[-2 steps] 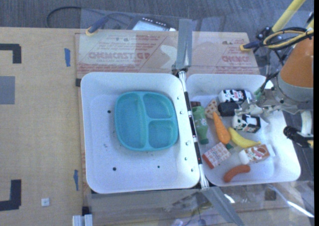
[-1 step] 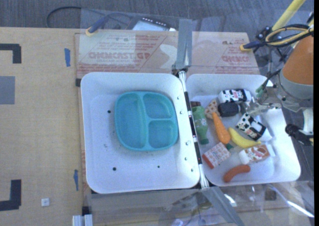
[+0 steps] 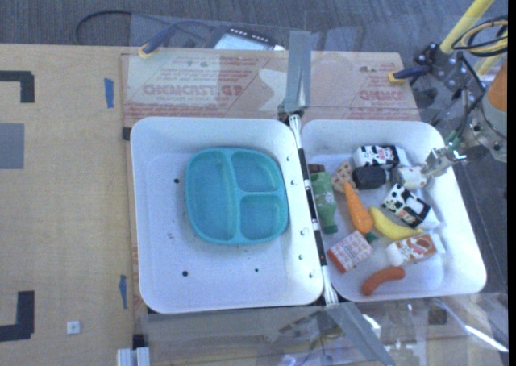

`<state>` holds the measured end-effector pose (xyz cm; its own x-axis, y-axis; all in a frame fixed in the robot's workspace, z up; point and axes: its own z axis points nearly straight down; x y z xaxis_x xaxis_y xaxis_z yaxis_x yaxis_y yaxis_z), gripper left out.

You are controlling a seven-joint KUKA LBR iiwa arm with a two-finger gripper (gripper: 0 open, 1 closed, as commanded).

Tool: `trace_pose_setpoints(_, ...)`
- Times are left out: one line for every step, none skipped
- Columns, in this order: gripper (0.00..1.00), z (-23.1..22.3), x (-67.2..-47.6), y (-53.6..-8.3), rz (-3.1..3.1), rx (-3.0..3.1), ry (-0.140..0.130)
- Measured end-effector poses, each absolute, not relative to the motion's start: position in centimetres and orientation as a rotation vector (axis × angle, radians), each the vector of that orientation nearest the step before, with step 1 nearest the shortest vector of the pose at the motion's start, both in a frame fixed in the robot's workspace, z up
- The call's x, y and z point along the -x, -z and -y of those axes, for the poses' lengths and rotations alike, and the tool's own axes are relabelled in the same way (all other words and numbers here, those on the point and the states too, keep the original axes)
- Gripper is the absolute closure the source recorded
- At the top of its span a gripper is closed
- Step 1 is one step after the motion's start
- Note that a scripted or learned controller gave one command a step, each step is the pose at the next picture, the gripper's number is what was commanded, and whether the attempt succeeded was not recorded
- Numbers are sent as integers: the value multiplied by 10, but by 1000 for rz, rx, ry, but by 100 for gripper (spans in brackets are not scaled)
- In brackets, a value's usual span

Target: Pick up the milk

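I see the gripper (image 3: 442, 160) at the right bin's (image 3: 463, 276) far right edge, can't tell its opening. Milk (image 3: 376, 155), a cow-spotted carton with unreadable print, lies just left of it beside a second spotted carton (image 3: 405, 205). Behind the bins, cardboard (image 3: 193, 86) reads CHEMCAST.

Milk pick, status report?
Hand over right bin's far-right corner. Cow-print milk carton lies near it, in bin. Banana beside carton, carrot beyond.
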<state>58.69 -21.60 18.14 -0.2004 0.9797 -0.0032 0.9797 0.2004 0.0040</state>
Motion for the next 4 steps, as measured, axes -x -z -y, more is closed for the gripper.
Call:
trace_pose_setpoints(100, 171, -552, -223, -2689, -1621, -2)
trace_pose_setpoints(100, 106, -523, -228, -2879, -1254, -2)
trace_pose_setpoints(100, 83, -480, -219, -2858, -1302, -2)
trace_pose_setpoints(100, 81, -494, -185, -3008, -906, -2)
